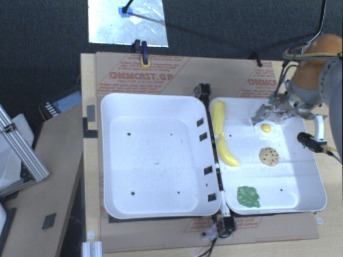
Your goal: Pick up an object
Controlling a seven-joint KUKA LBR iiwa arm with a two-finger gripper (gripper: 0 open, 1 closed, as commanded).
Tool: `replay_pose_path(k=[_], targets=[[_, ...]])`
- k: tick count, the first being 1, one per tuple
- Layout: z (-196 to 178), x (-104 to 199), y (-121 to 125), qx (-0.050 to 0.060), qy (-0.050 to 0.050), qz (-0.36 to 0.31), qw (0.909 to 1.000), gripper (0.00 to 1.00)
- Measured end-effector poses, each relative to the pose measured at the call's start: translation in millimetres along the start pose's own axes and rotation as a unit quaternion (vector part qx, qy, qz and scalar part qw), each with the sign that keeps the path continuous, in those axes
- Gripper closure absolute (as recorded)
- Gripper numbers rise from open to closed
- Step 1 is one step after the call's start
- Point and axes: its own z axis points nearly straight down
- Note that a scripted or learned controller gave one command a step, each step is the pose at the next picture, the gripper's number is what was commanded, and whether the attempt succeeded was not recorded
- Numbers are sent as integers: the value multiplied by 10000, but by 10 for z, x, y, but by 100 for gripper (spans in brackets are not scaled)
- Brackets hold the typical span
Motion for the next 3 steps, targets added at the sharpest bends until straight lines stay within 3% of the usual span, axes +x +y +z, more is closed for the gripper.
replay_pose_path(k=[1,2,3], targets=[[2,51,-3,0,2,9,10000,0],[-119,45,10,-22,-7,1,10000,100],[19,911,-633,44,34,-12,10000,100]])
